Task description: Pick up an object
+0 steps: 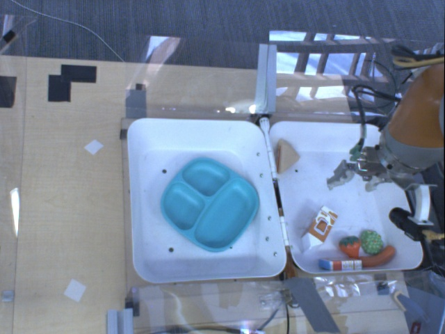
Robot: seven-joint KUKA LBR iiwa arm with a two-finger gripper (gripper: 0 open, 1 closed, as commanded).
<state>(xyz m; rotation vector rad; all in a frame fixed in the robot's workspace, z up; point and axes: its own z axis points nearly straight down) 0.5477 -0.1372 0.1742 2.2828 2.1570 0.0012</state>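
Note:
My gripper [358, 180] hangs over the upper right part of the right bin [306, 148], its grey fingers [338, 179] spread open with nothing between them. Below it, along the bin's front, lie a small white and orange carton [322, 225], a red toy tomato [350, 245], a green broccoli piece [371, 241], a brown-red sausage [377, 257] and a blue, white and red tube [341, 264]. A tan wedge [285, 156] rests at the bin's upper left corner, left of the gripper.
The left bin [149, 256] holds a blue divided plate [210, 204]. A ridge [273, 186] separates the two bins. The arm's orange band [421, 113] and cables rise at the right edge. The bench [62, 207] extends to the left.

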